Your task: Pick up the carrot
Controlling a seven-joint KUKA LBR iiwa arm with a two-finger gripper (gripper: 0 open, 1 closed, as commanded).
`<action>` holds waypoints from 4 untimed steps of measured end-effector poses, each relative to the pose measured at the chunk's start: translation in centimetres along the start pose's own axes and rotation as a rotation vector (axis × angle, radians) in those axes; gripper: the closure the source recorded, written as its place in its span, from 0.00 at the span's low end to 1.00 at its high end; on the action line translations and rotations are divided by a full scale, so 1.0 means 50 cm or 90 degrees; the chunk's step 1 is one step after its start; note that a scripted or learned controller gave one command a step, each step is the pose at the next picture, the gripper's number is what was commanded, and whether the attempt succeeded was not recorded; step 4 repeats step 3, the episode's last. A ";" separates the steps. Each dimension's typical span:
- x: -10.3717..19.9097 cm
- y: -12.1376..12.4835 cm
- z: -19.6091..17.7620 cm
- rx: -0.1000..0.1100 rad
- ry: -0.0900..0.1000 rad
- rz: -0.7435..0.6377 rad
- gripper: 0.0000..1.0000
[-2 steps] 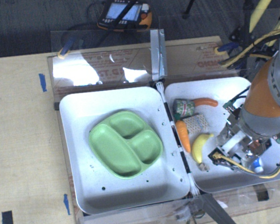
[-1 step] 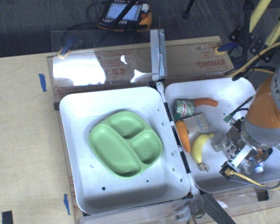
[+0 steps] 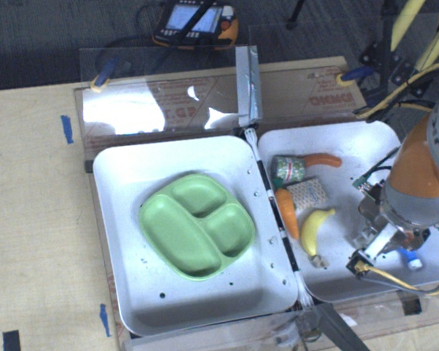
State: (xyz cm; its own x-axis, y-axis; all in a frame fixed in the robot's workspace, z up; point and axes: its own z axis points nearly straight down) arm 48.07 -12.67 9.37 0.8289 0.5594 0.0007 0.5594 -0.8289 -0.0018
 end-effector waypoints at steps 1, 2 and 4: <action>0.052 -0.082 -0.177 0.000 -0.003 0.127 1.00; 0.251 0.001 -0.178 0.000 -0.003 0.248 1.00; 0.236 0.145 -0.242 0.000 -0.003 0.249 1.00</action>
